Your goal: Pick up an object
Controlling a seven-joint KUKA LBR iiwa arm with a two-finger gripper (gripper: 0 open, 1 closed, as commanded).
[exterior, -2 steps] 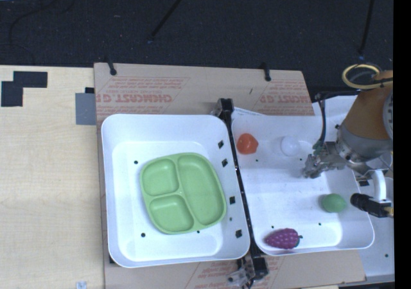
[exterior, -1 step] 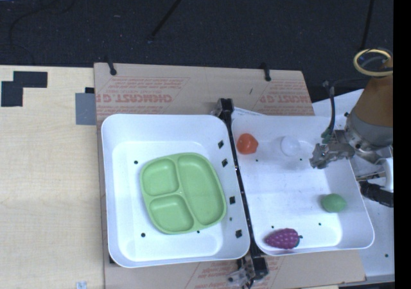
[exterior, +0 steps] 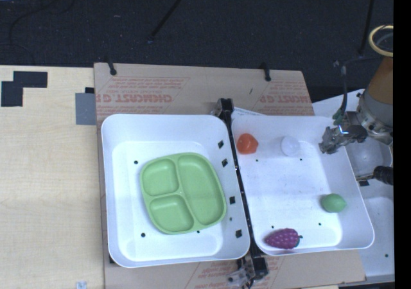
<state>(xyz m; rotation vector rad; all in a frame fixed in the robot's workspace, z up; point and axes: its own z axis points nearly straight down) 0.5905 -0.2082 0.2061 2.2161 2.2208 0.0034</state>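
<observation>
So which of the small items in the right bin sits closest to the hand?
The pale translucent ball, near the bin's far edge. The hand hangs just to its right; the orange piece, green ball and purple grapes lie farther off.

In the right bin lay an orange lump (exterior: 247, 144) at ten o'clock, a white ball (exterior: 290, 146) at twelve, a green ball (exterior: 333, 203) at four and purple grapes (exterior: 282, 238) at six.

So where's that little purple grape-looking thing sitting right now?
The purple grape bunch lies in the right bin, against its near wall toward the left corner. Its nearest neighbour is the green ball, up to its right.
</observation>
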